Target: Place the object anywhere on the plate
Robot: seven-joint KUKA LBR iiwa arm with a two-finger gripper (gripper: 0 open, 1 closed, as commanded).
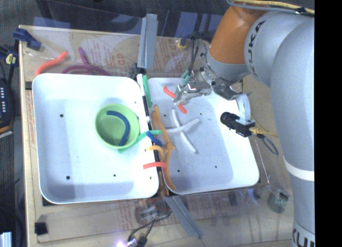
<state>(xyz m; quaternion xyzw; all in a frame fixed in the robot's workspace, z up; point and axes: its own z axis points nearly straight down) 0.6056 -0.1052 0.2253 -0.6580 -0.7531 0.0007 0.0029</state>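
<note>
Green plate [113, 129] sits mid-frame in the left bin [64, 182]; a blue curved strip [124, 126] already lies on it, along its right side. Gripper [182, 94] hangs over the upper left corner of the right bin [235, 179], upper centre of frame. Jaw opening cannot be made out, nor any firm hold. Small red-orange pieces [180, 106] lie just at and below the fingertips; contact is unclear. White crossed tubes [181, 131] lie on the right bin floor, below the gripper. Orange and blue clips [155, 147] sit along the divider between bins.
</note>
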